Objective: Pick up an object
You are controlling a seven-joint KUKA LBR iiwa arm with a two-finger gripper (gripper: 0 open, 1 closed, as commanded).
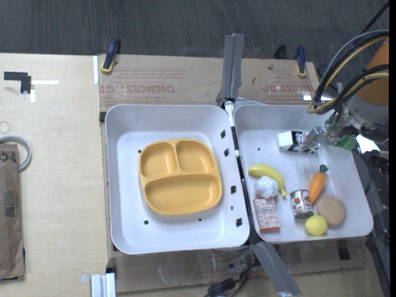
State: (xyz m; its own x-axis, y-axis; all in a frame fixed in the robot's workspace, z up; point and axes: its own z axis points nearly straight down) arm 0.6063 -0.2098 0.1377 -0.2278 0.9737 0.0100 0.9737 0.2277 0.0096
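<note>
The right bin [352, 166] holds several small objects. A yellow banana [271, 174] lies beside a white lumpy ball [266, 187], with a red and white carton [266, 217] below them. Further right are a small can [301, 203], an orange carrot [317, 186], a yellow lemon [316, 226] and a round tan piece [333, 210]. A small white and black block [288, 140] lies near the bin's far side. My gripper [314, 138] hangs low over the far right of this bin, just right of the block and above the carrot's green top.
The left bin [124, 166] contains a yellow divided plate [180, 177]. A grey divider post [232, 67] rises between the bins at the back. Cables [346, 60] loop above the arm at the right. A brown paper bag [11, 209] lies on the bench at the far left.
</note>
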